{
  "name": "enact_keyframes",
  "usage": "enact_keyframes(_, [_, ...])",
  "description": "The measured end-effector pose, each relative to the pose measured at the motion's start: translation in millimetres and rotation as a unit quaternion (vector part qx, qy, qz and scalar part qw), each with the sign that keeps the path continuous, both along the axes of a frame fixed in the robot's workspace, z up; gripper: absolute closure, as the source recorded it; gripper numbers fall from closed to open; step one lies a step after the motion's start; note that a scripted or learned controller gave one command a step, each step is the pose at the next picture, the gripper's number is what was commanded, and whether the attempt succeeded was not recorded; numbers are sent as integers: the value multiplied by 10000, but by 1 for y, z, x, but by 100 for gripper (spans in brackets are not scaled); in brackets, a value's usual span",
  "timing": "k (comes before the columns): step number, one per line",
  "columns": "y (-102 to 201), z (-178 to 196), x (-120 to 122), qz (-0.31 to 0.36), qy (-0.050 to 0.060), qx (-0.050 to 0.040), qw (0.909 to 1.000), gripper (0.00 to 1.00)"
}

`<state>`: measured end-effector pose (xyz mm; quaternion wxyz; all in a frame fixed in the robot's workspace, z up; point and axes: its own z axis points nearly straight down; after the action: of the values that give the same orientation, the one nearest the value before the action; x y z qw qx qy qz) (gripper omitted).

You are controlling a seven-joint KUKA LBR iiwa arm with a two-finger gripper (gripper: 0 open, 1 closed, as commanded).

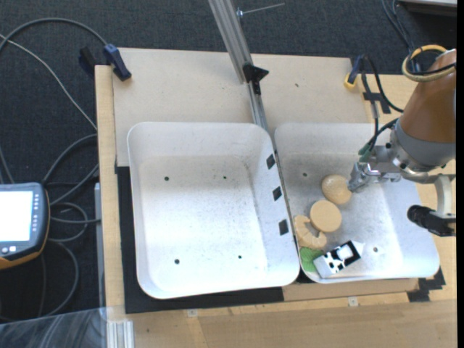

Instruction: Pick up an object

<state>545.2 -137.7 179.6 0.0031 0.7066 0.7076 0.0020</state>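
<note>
The right bin (406,256) holds several small objects. A tan rounded lump (336,189) lies near the bin's middle, with a tan disc (325,215) just in front of it. A pale, ragged-edged piece (304,230) rests against the bin's left wall. A black-and-white block (341,257) sits at the front, partly over a green item (310,259). My gripper (360,177) hangs low over the right bin, right beside the tan lump on its right side. I see nothing held in it.
The left bin (145,158) stands beside the right one, with a raised divider wall (279,194) between them. A metal pole (228,27) slants over the bench's back. Cables (377,96) trail at the back right, and a pendant (22,220) lies off the bench's left.
</note>
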Motion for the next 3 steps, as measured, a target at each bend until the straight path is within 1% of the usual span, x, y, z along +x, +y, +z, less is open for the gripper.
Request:
enact_keyframes(1, [-2, 65, 3, 4, -9, -4, 10000, 100])
enact_keyframes(2, [-2, 96, 4, 3, 10, 1, 10000, 100])
enact_keyframes(3, [54, 100, 10, 30, 21, 16, 10000, 100])
